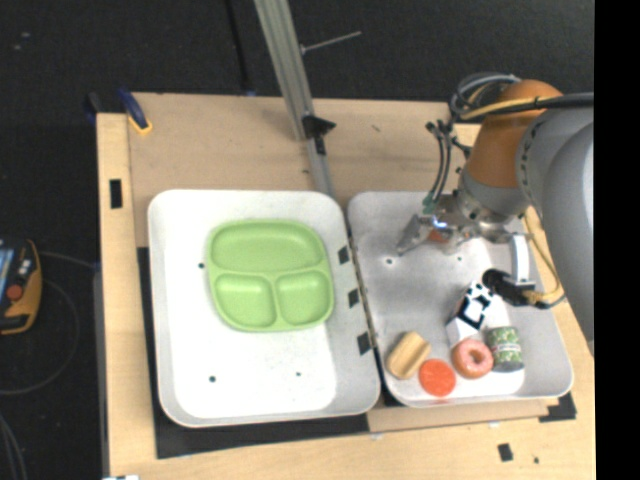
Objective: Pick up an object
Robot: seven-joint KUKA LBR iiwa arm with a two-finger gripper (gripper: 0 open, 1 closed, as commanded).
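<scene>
My gripper (425,238) hangs over the upper part of the right bin (400,288), open, with nothing between its fingers. The objects lie along that bin's near edge, well below the gripper: a tan bread-like block (407,354), an orange-red disc (436,377), a pink doughnut (471,357) and a green can (506,348). A black-and-white box (477,307) lies just above the doughnut, to the lower right of the gripper.
The left bin (180,368) holds a green three-compartment plate (269,273). A grey metal post (290,68) slants up from the gap between the bins at the back. The arm (520,158) covers the right bin's far right corner.
</scene>
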